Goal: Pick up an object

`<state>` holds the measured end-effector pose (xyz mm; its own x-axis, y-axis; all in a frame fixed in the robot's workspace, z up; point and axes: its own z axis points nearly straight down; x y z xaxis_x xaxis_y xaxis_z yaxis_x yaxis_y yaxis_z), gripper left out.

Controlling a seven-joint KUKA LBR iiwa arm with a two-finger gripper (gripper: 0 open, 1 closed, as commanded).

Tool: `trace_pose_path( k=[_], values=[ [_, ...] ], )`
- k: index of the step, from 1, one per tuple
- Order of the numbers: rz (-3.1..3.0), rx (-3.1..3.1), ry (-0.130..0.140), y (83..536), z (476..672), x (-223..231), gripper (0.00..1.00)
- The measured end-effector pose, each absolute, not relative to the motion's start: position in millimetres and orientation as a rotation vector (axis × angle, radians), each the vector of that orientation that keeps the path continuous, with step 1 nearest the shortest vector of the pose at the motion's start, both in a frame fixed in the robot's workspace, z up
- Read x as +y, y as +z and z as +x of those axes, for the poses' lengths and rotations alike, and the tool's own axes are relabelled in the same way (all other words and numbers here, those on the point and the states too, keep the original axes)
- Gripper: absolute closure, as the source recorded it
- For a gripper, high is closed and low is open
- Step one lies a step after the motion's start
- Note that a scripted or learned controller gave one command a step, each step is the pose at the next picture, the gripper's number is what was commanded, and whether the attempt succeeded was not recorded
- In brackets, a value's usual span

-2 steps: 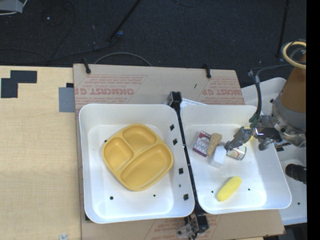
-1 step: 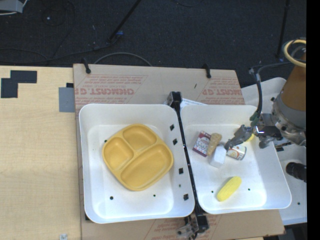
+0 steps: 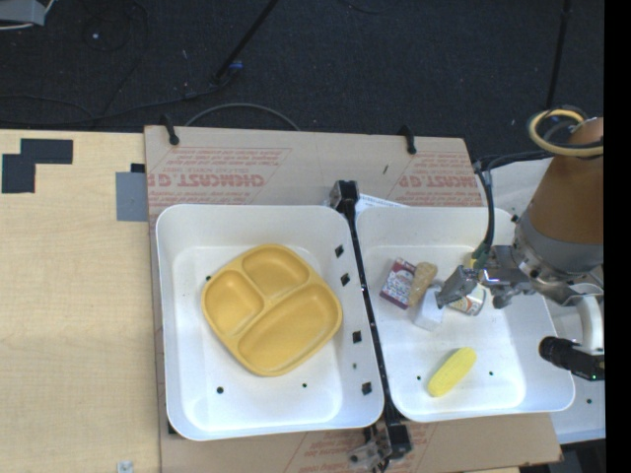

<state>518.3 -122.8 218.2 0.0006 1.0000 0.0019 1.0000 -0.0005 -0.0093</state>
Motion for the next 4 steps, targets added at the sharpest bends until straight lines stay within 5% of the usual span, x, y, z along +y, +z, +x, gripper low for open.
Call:
trace_pose_path(
  k=[2,3,4],
  values=[
    [-2.216,-2.215,0.007,125,513.3,-107,0.0],
    [-2.224,-2.21,0.006,138,514.0,-109,1.0],
    [-2.221,-2.224,-0.003,198,517.8,-104,1.0]
  ],
)
